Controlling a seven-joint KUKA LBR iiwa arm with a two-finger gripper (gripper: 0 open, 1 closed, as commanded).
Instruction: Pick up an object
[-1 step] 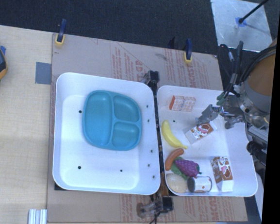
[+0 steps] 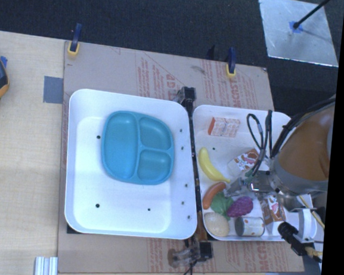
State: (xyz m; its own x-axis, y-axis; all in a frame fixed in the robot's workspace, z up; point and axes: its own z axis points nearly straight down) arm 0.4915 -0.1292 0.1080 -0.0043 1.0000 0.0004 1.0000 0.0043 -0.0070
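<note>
purple grapes (image 2: 241, 206) lie just below the jaws in the right bin (image 2: 222, 115).

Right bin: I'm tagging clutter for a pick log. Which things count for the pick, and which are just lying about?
For the pick:
tool
banana
carrot
purple grapes
small carton
can

Lying about:
blue divided plate
left bin
blue clamps
</note>
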